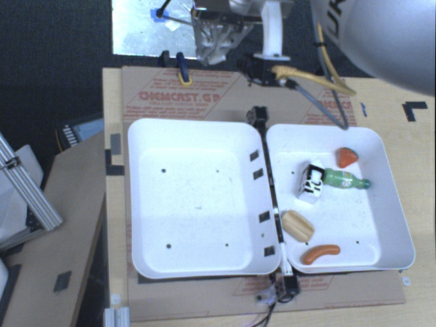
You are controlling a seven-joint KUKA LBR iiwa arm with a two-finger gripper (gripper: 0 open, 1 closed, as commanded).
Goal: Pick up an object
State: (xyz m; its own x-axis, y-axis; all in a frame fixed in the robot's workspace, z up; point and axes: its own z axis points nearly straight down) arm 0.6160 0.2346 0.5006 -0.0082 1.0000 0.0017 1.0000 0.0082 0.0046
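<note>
Five small things are seen in the right-hand shallow white bin [390,182]: a green plastic bottle [346,179] lying on its side against a black-and-white carton [311,182], an orange-red wedge [347,157] just behind them, a tan bread-like piece [298,225] and an orange-red sausage [320,253] near the front. The left-hand white bin [146,182] lies alongside. The tool [212,43] is held well apart — up beyond the bins' far edge — and nothing is seen in it; how far it is open cannot be told.
</note>
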